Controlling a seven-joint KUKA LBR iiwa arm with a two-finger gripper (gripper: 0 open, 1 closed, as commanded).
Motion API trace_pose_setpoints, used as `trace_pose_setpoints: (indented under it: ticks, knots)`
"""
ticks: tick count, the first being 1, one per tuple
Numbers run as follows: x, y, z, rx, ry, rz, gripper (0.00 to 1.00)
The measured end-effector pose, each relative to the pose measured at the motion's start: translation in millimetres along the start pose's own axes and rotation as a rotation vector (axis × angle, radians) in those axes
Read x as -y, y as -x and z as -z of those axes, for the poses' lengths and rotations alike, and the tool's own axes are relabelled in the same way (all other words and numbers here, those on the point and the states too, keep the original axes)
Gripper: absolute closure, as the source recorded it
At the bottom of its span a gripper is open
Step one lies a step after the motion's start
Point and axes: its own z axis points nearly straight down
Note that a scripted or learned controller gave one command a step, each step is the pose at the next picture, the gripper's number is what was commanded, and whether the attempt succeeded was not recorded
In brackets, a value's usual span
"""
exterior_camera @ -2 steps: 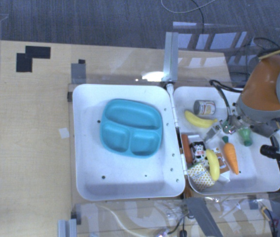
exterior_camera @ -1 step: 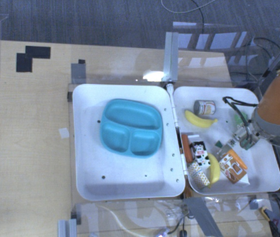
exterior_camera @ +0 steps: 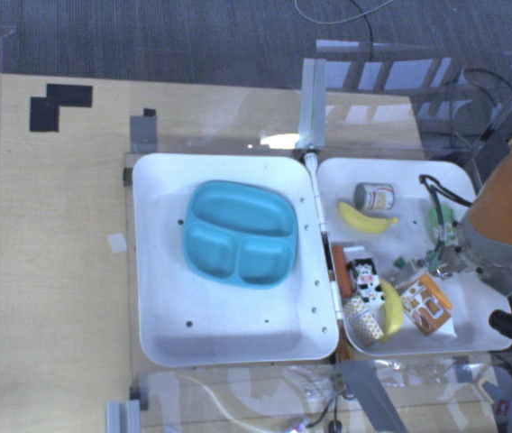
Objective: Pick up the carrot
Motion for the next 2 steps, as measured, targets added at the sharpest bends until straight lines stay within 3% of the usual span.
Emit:
trace_pose_setpoints:
  ticks: [1,2]
  knots:
    - [-3.0,-1.5,10.9,-0.004,0.003,0.004,1.00]
    - [-29.7,-51.4,118.6,-0.008,-0.010,-0.070,1.00]
